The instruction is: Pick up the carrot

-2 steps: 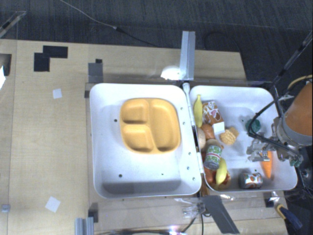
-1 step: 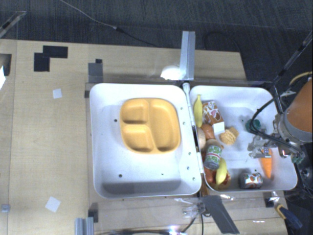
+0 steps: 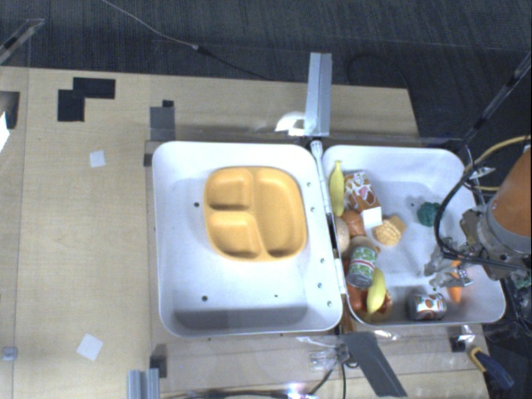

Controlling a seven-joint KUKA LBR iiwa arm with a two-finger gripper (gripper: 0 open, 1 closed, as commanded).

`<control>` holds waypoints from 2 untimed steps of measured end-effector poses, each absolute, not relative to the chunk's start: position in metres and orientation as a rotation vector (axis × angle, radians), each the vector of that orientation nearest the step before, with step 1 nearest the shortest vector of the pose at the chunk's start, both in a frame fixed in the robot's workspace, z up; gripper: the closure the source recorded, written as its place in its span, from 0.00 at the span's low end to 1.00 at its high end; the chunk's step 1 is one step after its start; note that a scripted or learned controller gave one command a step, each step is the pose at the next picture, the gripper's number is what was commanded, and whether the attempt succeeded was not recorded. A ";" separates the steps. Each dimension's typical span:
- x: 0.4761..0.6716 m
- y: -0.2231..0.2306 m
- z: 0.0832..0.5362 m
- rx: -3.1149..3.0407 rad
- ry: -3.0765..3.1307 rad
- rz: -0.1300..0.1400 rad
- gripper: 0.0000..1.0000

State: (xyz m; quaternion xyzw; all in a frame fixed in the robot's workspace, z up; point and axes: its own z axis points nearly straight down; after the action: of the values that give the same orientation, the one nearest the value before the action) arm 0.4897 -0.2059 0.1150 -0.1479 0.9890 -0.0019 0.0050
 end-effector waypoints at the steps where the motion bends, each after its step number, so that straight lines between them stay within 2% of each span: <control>1: 0.499 -0.205 0.106 -0.796 3.030 -0.005 1.00; 2: 0.499 -0.205 0.107 -1.195 2.895 -0.009 1.00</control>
State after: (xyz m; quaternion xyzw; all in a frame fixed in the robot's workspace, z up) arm 0.4986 -0.2054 0.1074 -0.3815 0.9243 -0.0029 0.0050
